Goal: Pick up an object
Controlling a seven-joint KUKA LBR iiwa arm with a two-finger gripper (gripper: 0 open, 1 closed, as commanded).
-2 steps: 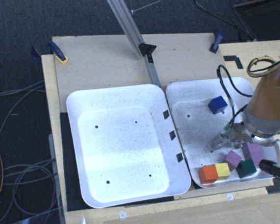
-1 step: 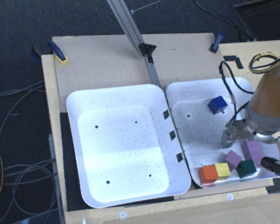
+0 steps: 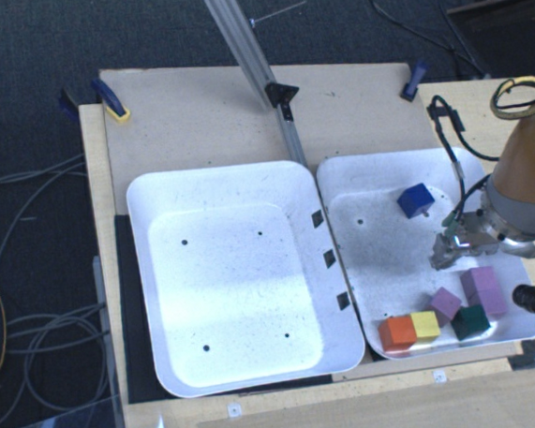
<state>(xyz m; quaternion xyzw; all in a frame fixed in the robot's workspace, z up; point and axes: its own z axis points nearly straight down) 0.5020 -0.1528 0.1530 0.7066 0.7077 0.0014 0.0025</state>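
In the right bin (image 3: 369,246), along its near rim, sit an orange block (image 3: 398,331), a yellow block (image 3: 425,325), a small purple block (image 3: 445,301), a dark green block (image 3: 469,322) and a taller purple block (image 3: 484,287), packed close. Just beyond them the hand (image 3: 447,249) hangs over bare bin floor, touching no block; how far it is open I cannot tell. Farther back lies a blue block (image 3: 417,200), alone with room around it. The left bin (image 3: 154,210) adjoins.

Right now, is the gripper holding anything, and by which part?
Nothing shows between the fingers of the gripper; it hangs over the right bin, apart from the blue block.
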